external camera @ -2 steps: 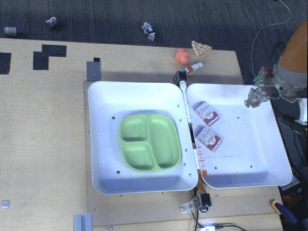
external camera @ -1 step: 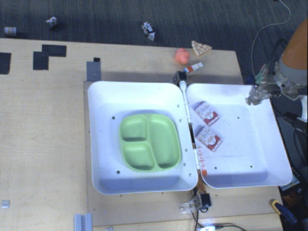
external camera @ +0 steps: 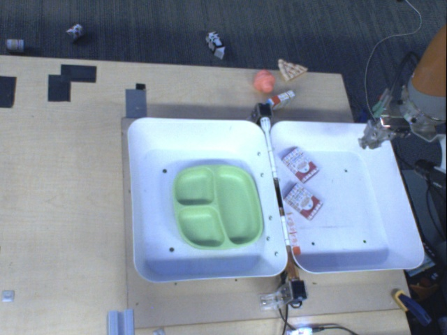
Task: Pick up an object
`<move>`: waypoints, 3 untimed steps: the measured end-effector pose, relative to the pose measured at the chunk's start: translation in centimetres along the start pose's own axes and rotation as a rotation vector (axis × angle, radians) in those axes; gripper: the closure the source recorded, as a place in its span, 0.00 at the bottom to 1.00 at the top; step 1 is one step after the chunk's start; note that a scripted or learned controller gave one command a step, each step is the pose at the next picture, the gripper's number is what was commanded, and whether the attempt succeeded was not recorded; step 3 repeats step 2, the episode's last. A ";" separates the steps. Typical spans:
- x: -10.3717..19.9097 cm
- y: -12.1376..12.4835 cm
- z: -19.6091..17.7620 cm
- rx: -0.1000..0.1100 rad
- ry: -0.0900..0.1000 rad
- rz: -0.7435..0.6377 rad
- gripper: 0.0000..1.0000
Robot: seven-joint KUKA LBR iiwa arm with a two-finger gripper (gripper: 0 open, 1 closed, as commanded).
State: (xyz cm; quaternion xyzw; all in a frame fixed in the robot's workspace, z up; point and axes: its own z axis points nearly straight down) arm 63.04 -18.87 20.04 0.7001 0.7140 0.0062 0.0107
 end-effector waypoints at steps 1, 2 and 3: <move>0.0 0.2 -1.1 -0.005 -0.001 -0.004 1.00; 0.1 0.3 -2.3 -0.010 -0.002 -0.008 1.00; 0.1 0.3 -2.3 -0.010 -0.002 -0.008 1.00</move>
